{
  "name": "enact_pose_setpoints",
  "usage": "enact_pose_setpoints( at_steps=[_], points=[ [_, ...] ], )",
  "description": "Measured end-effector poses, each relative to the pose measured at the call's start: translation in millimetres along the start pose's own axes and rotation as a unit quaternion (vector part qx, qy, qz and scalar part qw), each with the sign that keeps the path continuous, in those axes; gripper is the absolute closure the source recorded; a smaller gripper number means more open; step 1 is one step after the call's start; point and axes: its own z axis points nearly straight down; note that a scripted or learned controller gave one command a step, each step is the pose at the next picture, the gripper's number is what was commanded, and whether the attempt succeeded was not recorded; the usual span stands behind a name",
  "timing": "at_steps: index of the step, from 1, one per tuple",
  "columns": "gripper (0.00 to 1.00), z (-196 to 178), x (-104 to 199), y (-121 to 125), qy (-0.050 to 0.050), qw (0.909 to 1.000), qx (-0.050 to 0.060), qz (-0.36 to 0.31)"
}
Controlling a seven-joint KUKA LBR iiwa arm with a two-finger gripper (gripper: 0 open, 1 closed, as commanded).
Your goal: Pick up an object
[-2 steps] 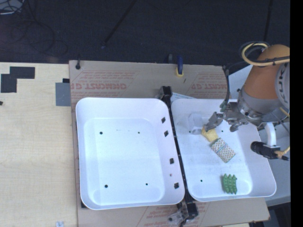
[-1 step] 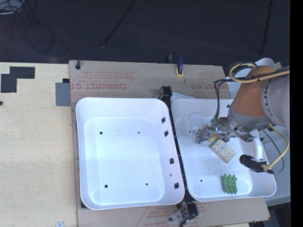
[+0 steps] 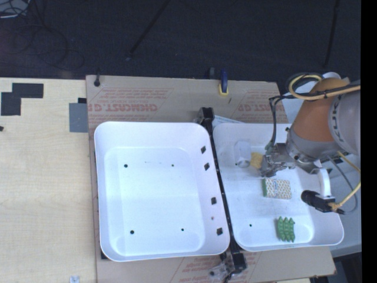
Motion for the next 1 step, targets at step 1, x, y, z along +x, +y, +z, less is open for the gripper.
enact_pose_setpoints(
  at_steps=[1],
  points=[
    [1.00,-82.5,-59.8,-60.3,-0.003,1.0000,-0.003,0.001]
  ],
)
